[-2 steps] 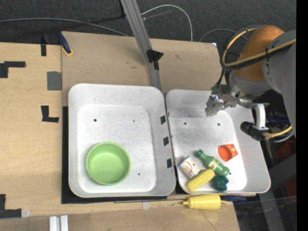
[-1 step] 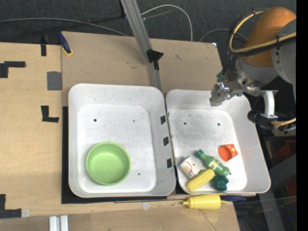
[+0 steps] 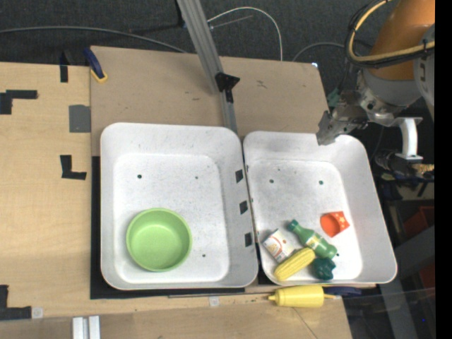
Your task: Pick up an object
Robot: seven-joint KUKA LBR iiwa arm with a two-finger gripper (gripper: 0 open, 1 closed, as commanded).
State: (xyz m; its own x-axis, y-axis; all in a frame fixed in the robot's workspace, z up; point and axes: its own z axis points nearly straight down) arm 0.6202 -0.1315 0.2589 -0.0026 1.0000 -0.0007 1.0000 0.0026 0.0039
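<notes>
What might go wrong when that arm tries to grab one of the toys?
The corn cob, green bottle, small can and dark green piece lie crowded together, so the gripper may nudge or pinch two at once. They also sit near the right bin's front wall, which could block the fingers.
</notes>
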